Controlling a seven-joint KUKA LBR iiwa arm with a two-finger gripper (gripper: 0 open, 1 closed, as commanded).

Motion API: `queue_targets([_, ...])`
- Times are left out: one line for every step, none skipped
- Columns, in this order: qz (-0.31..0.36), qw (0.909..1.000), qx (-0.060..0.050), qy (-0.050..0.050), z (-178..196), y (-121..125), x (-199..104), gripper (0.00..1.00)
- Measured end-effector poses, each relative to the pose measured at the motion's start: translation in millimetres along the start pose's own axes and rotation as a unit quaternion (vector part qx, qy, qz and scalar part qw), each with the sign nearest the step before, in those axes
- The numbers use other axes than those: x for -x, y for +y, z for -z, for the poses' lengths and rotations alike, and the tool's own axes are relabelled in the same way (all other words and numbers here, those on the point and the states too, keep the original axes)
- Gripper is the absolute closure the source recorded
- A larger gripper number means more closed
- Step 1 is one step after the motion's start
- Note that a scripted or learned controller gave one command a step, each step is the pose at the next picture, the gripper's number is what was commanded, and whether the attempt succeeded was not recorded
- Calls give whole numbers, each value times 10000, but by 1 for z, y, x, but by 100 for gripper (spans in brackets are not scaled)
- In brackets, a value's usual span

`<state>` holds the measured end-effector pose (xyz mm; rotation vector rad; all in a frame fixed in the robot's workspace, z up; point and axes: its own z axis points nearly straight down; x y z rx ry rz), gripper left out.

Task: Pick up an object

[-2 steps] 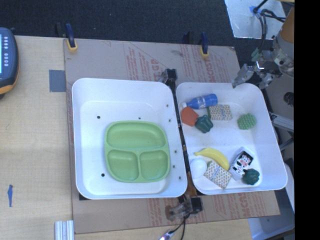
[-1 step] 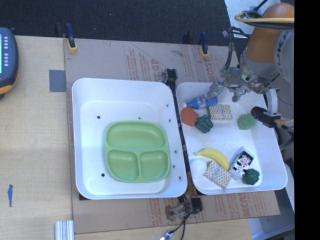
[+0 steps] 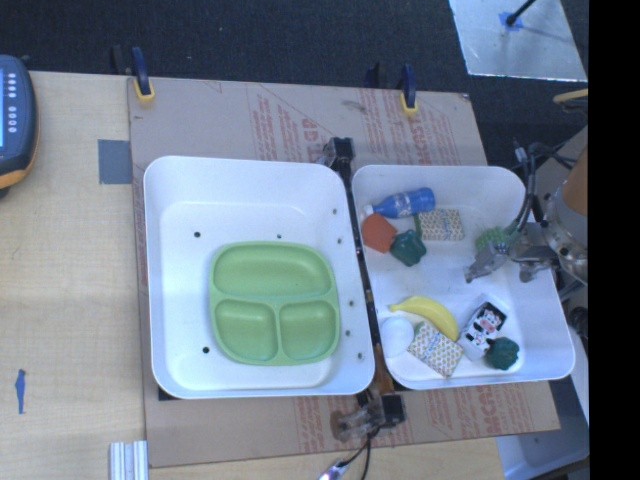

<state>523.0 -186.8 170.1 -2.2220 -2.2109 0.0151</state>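
The tool (image 3: pixel 487 265) hangs over the right side of the right bin (image 3: pixel 540 368), reaching in from the right; whether its tips are apart or together cannot be told. A small green leafy item (image 3: pixel 492 238) lies just beside it, toward the bin's back. Farther out in this bin lie a blue bottle (image 3: pixel 405 204), a patterned packet (image 3: pixel 441 224), an orange-brown piece (image 3: pixel 378 232), a dark green piece (image 3: pixel 408 249), a banana (image 3: pixel 427 312), a white round object (image 3: pixel 396 335), a second patterned packet (image 3: pixel 436 350), a black-and-white carton (image 3: pixel 484 327) and a broccoli floret (image 3: pixel 502 353). The left bin (image 3: pixel 175 268) holds a green divided plate (image 3: pixel 273 302). Both bins rest on cardboard (image 3: pixel 290 118) on the tabletop (image 3: pixel 60 298).
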Motion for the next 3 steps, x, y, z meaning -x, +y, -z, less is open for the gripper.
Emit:
queue_targets([82,9999,61,10,-55,102,-48,0])
queue_targets([65,10000,42,1,-41,99,-43,100])
queue_targets([16,10000,16,4,-36,24,0,100])
